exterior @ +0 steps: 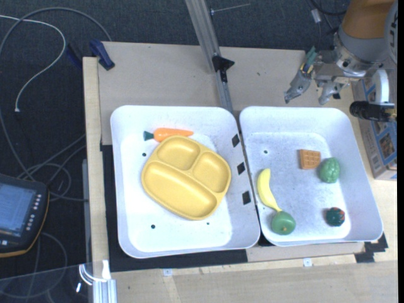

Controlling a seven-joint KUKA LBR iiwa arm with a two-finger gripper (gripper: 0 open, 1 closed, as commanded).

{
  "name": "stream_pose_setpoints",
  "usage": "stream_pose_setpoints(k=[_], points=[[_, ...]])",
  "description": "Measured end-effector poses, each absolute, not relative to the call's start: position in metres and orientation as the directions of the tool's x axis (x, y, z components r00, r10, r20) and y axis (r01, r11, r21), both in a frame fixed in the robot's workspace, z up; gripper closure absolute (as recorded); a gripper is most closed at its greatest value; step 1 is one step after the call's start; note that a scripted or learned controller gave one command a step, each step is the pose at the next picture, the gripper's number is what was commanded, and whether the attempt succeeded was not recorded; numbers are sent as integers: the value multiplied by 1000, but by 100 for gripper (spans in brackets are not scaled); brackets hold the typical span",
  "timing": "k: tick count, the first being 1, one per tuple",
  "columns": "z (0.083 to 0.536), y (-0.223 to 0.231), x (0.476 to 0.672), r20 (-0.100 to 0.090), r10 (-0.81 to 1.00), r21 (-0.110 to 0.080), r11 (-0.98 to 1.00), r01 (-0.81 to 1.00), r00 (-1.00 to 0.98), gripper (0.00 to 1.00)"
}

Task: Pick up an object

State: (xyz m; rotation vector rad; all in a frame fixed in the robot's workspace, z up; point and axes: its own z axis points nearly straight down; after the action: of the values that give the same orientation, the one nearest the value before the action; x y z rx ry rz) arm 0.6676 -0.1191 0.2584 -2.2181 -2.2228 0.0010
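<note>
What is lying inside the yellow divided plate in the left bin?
The yellow plate shows three bare compartments with nothing lying in them. The carrot lies outside it, beside its far rim. Whatever is beneath the plate is covered.

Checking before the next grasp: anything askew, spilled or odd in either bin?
Nothing spilled or damaged. One quirk: the yellow divided plastic plate sits skewed in the left white bin, with the orange toy carrot pressed against its upper rim. The two-finger gripper hovers open, holding nothing.

bench (151, 68) (pale wood) | left bin (126, 188) | right bin (360, 169), side by side
</note>
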Motion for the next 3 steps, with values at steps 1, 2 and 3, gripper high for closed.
stream_pose_setpoints(k=[1, 2, 3], points=[[259, -119, 668, 0, 1000, -2, 2, 1000, -2, 0], [206, -115, 657, 1, 1000, -7, 1, 1000, -1, 0], [161, -119, 661, 1, 1000, -7, 0, 1000, 0, 0]])
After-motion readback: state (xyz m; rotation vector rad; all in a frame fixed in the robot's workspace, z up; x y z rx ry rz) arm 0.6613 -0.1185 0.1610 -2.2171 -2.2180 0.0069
